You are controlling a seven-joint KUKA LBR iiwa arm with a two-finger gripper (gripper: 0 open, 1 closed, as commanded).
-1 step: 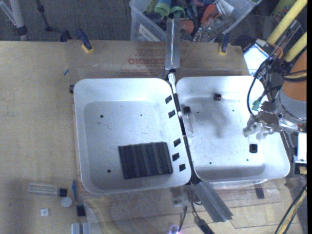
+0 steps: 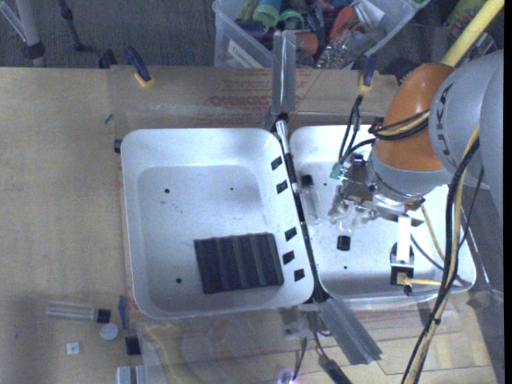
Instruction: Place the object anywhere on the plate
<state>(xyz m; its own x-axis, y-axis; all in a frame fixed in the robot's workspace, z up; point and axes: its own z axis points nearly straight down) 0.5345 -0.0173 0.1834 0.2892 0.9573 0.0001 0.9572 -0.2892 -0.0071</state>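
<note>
Arm: reaching in from the right edge of the frame, hanging over the right bin, orange band facing up.
Gripper: hovering low over the upper middle of the right bin, pointing down; apart or together cannot be told from this slant, the wrist hiding the tips.
Object: lying as a small dark piece on the right bin's floor, just below the gripper in the frame; touching it or apart from it cannot be told.
Plate: sitting as a dark ribbed slab in the lower middle of the left bin, well apart from the gripper, bearing nothing.
Step in hand: judging by the low hover right at the object, working at the pick, nothing showing as lifted.
Task progress: early, with the object resting in the bin opposite the plate.
Next move calling for: closing squarely on the small piece, lifting clear of the wall between the bins, crossing to the lower left, lowering onto the ribbed surface before letting go.
Risk: slipping off so small a piece, or clipping the dividing wall while crossing.
</note>
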